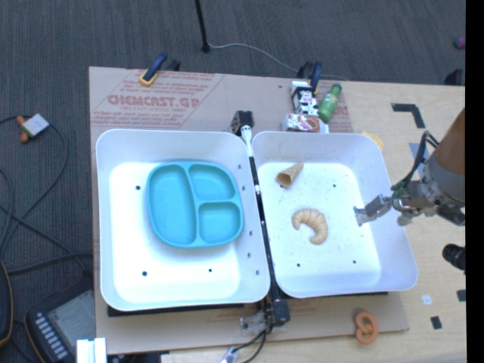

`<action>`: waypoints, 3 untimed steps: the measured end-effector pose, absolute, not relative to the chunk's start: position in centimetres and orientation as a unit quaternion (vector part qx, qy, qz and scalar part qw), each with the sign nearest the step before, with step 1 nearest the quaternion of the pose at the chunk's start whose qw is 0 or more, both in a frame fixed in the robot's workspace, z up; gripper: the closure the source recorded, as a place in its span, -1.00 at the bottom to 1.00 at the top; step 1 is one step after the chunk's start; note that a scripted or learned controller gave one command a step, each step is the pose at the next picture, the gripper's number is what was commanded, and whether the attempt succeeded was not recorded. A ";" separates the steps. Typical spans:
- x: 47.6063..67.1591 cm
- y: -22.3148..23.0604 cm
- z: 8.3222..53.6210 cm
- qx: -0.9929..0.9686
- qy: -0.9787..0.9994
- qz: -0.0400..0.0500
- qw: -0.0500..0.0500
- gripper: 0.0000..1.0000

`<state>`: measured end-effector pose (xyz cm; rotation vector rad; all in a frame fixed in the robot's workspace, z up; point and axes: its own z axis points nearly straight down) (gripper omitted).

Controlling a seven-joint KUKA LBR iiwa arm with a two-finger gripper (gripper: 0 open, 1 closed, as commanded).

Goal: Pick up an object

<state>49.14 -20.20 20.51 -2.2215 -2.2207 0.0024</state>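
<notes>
A tan croissant (311, 224) lies in the middle of the right bin (393, 274). A small brown cone (288, 175) rests near that bin's back left corner. My gripper (387, 212) hangs over the bin's right rim, to the right of the croissant and well apart from it. Its fingers (368, 212) stand open with nothing between them. The arm's wrist enters from the right edge of the view.
The left bin (121, 278) holds a blue divided plate (195, 204). Behind the right bin stand a green bottle (328, 103) and a small packet (305, 119). An orange ring (366, 326) lies on the bench in front of the right bin.
</notes>
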 end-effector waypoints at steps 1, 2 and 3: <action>48.6 -16.5 8.7 -0.707 -0.707 -0.002 -0.002 -1.00; 48.6 -16.7 9.8 -0.708 -0.706 -0.001 -0.006 1.00; 51.3 -5.5 18.4 -0.706 -0.708 0.000 0.000 1.00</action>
